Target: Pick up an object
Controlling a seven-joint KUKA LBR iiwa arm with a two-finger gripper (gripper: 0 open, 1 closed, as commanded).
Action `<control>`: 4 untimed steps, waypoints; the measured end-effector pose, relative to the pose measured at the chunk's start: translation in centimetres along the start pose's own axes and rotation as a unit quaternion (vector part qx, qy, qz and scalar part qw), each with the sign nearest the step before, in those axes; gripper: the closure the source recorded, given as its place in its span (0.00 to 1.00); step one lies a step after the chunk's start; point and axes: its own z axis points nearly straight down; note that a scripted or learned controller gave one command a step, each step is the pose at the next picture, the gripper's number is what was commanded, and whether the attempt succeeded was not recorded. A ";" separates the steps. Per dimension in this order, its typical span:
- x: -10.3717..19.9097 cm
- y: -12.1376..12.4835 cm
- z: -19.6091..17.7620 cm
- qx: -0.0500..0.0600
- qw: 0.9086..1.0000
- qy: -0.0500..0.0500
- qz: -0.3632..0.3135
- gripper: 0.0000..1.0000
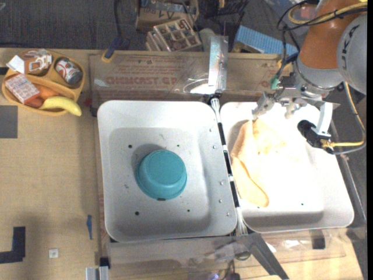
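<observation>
A pale yellow cloth (256, 156) lies in the right bin (326, 209), along its left side. Its top corner is drawn up to a point at the bin's far edge. My gripper (257, 113) hangs right at that point, shut on the cloth's raised corner, with the grey arm and its orange band (326, 37) above and to the right. A teal bowl (162, 174) sits upside down in the middle of the left bin (116, 214), well away from the gripper.
A yellow tray (17, 101) with a banana and snack packs sits at the bench's far left. A black cable fitting (312, 133) hangs from the wrist over the right bin. Boxes and cables crowd the floor behind the bench.
</observation>
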 end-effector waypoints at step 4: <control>3.0 1.3 0.5 -0.002 0.987 -0.001 -0.163 1.00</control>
